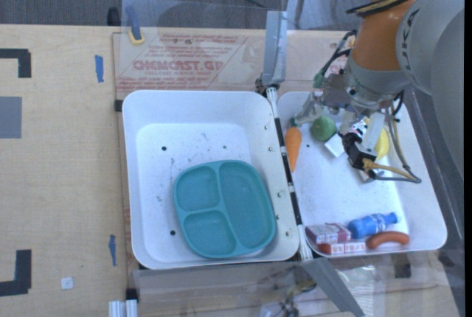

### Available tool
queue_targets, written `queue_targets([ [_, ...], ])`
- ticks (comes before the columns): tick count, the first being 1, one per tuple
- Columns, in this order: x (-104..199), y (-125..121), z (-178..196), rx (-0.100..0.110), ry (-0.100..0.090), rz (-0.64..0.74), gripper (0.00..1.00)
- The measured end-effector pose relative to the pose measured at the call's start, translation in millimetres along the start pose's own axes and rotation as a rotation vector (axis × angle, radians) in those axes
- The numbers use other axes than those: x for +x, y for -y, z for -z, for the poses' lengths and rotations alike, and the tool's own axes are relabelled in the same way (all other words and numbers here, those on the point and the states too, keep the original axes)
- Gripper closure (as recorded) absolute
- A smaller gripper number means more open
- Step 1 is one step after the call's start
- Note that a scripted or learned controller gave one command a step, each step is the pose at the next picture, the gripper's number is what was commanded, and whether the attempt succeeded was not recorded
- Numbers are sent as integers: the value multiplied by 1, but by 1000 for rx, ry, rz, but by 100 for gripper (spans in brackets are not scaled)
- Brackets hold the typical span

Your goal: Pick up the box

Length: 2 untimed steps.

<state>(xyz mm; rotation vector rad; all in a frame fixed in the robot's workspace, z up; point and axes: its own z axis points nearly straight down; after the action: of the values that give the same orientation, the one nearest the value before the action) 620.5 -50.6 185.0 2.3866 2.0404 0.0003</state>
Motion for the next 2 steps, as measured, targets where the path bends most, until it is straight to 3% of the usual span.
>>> queue_targets([
  [1, -133, 46, -18, 4, -1, -197, 0],
  [2, -150, 15, 42, -2, 1, -57, 0],
])
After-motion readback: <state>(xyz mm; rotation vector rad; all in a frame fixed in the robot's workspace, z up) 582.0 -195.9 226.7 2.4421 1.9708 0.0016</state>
